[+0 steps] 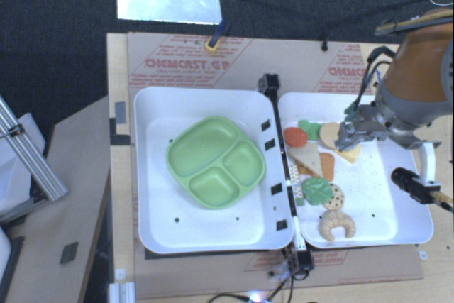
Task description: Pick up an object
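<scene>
Divided plate (216, 163) in left bin (152, 117), food pieces (319, 177) (clustered) in right bin (397, 220)

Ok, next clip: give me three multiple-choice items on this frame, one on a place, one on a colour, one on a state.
1. Where does the divided plate lie?
A. in the left bin
B. in the right bin
C. on the bare bench

2. What colour is that plate?
A. red
B. blue
C. green

3. Where is the gripper?
A. over the left bin
B. low over the food pieces at the right bin's far side
C. out past the bench

Key: 1 A, the plate sits inside the left bin's walls. 2 C, it is pale green. 3 B, the gripper is down beside the yellow piece and the tan round piece.
</scene>
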Controlling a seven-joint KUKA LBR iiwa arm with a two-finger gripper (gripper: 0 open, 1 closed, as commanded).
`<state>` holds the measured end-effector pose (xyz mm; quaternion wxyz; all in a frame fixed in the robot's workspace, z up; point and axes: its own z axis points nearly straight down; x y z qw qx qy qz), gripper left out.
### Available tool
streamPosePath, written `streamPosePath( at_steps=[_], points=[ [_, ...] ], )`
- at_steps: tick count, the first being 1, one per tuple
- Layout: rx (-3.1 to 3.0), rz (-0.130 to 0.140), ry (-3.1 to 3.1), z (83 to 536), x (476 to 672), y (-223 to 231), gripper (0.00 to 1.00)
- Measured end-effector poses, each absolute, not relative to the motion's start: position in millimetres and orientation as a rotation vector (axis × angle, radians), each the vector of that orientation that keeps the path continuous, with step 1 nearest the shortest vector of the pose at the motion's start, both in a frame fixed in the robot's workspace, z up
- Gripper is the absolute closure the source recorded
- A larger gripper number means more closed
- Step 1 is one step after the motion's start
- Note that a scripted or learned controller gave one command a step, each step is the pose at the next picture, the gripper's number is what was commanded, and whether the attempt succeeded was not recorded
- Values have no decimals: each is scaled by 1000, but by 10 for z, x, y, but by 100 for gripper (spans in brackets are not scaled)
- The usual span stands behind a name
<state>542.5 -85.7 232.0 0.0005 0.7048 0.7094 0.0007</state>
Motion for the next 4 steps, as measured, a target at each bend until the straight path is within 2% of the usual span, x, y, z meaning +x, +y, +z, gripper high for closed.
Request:
streamPosePath(
  at_steps=[1, 2, 3, 4],
  points=[
    [2214, 2, 2228, 2331, 5415, -711, 100],
    [2219, 2, 2221, 2147, 5369, -768, 100],
    [2216, 2, 2225, 2150, 5354, -722, 100],
    [2216, 3, 2225, 2183, 5450, -753, 100]
  ],
)
